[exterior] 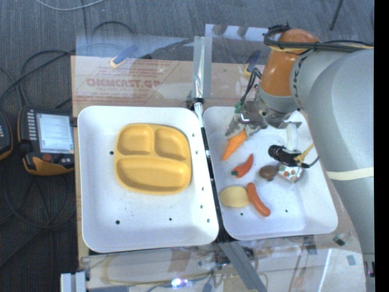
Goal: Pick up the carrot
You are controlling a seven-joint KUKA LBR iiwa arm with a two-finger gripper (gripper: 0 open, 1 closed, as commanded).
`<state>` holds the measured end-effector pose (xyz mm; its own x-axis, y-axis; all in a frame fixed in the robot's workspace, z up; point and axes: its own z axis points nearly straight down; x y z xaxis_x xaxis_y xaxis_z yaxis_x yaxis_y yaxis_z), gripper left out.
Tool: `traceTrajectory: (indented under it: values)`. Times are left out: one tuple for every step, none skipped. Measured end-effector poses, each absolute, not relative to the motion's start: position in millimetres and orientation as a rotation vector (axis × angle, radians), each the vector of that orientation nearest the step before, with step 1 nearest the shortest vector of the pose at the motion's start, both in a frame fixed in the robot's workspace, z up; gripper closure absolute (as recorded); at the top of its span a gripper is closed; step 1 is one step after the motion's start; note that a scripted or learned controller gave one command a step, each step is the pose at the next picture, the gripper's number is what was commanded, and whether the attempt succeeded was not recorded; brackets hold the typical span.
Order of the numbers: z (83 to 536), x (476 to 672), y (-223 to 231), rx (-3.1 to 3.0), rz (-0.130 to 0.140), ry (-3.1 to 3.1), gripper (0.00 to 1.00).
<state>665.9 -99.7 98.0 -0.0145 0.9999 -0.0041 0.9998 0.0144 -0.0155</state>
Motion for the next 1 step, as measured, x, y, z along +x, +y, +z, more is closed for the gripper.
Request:
traceTrajectory:
  values:
    - [183.5, 652.2, -38.2, -1.815, 0.002, -2.564, 1.00]
